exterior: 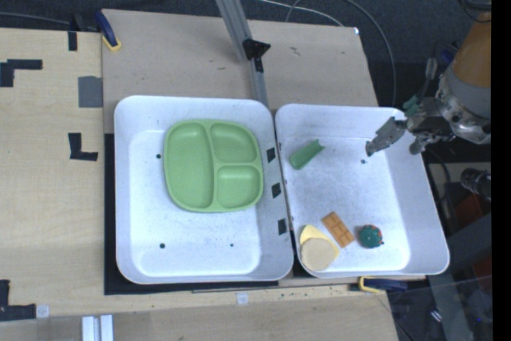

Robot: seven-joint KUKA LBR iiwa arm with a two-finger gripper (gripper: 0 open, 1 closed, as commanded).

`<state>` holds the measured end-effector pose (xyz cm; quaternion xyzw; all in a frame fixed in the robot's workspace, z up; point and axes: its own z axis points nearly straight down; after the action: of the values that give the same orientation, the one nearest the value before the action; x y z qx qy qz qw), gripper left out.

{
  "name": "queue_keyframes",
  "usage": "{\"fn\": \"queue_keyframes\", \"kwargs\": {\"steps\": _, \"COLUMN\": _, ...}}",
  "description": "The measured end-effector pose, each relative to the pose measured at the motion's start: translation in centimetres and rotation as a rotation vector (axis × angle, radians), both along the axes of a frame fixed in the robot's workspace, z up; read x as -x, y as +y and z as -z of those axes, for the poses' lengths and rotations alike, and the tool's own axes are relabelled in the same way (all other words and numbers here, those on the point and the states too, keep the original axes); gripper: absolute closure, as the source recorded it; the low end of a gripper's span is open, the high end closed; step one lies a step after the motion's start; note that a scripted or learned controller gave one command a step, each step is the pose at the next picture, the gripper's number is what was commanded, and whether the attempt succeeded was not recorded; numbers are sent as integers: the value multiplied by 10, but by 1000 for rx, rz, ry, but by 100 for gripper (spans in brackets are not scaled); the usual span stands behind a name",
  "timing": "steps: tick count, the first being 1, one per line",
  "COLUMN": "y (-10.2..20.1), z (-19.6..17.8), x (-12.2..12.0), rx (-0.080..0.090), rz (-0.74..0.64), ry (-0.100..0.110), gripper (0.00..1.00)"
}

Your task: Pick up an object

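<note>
Look at your gripper (399,136). It hangs over the far right side of the right bin (415,196), up near the bin's back corner. Its two dark fingers (380,140) are spread apart, and nothing sits between them. The grey arm (471,84) with its orange band comes in from the right edge.

You can see four small things in the right bin, and all of them are away from your gripper. The green block (305,153) lies to the left of the gripper, close to the wall where the two bins meet. It lies flat and a bit slanted. The round green and red toy (369,235) sits well below the gripper, near the front of the bin. Just left of that toy is the orange waffle piece (337,228). The yellow wedge (318,249) touches or nearly touches the waffle piece, down in the front left corner of the bin.

The left bin (136,196) is far to the left of your gripper. A green plate (213,164) with three parts lies flat in it.

Both bins sit side by side on the bench (48,172).
</note>
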<state>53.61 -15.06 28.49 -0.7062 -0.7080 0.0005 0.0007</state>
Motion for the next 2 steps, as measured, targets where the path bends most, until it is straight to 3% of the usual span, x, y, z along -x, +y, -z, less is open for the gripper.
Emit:
{"fn": "queue_keyframes", "kwargs": {"steps": 1, "y": 0, "z": 0, "x": 0, "rx": 0, "rz": 0, "ry": -1, "gripper": 0}}
{"fn": "queue_keyframes", "kwargs": {"steps": 2, "y": -1, "z": 61, "x": 9, "rx": 0, "rz": 2, "ry": 6, "gripper": 0}}
